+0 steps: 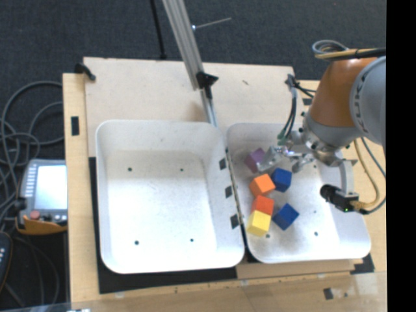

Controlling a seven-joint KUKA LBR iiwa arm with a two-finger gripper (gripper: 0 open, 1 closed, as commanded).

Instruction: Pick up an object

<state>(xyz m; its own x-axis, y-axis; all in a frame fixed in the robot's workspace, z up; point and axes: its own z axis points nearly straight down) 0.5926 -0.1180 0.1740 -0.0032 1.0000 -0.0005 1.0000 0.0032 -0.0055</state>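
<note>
Gripper point(290, 155) hangs low over the right bin point(348, 236), near its 12 o'clock rim, under the grey wrist and orange band of the arm point(338, 103). Its metal parts blur into the wrist hardware, so I cannot tell how it is set, and no block shows inside it.

The nearest candidate, by my judgement, is the blue cube point(282, 179), lying just beside the gripper at about 7 o'clock from it. This cube is compact with no real long axis, its top face showing tilted; it touches or nearly touches the orange cube point(263, 184) at its 9 o'clock. A purple block point(257, 158) sits near the gripper at 9 o'clock, close to the bin's dividing wall.

Further toward 6 o'clock lie a second orange cube point(263, 205), a yellow cube point(259, 223) below it, apparently touching, and another blue cube point(285, 216) beside them. All are plain, matte and saturated in colour, crowded in the bin's 9 o'clock half. The left bin point(117, 142) sits alongside.
</note>
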